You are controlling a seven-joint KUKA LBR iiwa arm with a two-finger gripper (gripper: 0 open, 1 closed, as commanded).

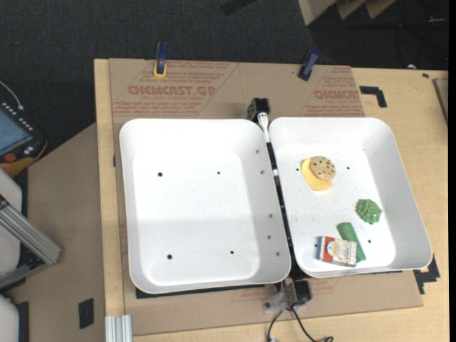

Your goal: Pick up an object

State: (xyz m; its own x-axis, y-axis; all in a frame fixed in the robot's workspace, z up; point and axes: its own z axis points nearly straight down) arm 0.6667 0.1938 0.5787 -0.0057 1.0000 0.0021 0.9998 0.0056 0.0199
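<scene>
The right bin (385, 144) holds several small objects. A yellow piece topped by a speckled brown cookie (319, 172) lies in its upper middle. A round green studded ball (368, 211) rests toward the right wall. Near the front edge sits a small red, white and blue packet (336, 251), with a green strip (351, 239) lying against its right side.
The left bin (142, 191) sits beside the right one, the two joined by a black hinge strip (274, 180). Both rest on a cardboard sheet (214, 84) held by a yellow-and-blue clamp (161, 60) and a blue clamp (309, 63) at the back. Cables trail off the front edge (288, 308).
</scene>
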